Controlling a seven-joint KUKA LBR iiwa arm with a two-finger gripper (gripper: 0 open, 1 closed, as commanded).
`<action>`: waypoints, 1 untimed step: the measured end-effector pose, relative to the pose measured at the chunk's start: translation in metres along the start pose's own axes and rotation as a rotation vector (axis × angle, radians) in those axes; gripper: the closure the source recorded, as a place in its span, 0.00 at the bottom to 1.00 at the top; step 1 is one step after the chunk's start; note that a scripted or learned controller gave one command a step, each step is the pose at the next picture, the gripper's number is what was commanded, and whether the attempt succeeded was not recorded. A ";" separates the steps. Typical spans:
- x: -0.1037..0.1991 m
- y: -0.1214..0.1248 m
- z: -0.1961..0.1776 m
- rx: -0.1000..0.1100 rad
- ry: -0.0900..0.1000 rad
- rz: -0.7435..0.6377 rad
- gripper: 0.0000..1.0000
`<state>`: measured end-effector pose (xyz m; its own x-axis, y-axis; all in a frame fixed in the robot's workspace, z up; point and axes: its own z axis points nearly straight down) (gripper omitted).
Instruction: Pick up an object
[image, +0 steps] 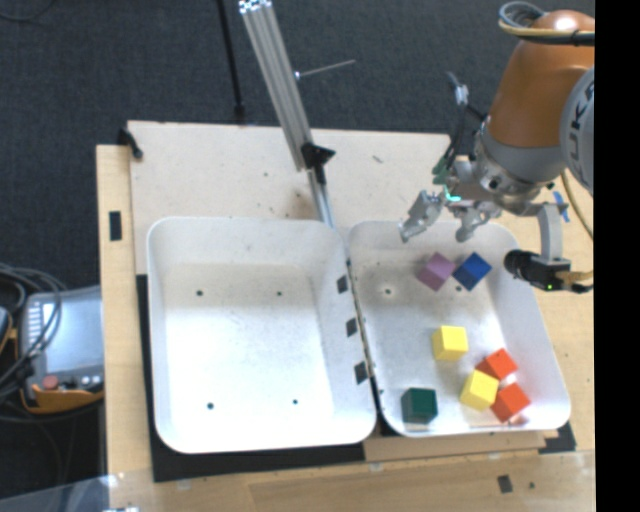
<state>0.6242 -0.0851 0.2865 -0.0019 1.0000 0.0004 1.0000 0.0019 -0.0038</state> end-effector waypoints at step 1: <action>0.000 0.001 -0.002 -0.004 0.000 0.001 0.00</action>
<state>0.6248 -0.0851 0.2888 -0.0013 1.0000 0.0004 1.0000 0.0013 0.0007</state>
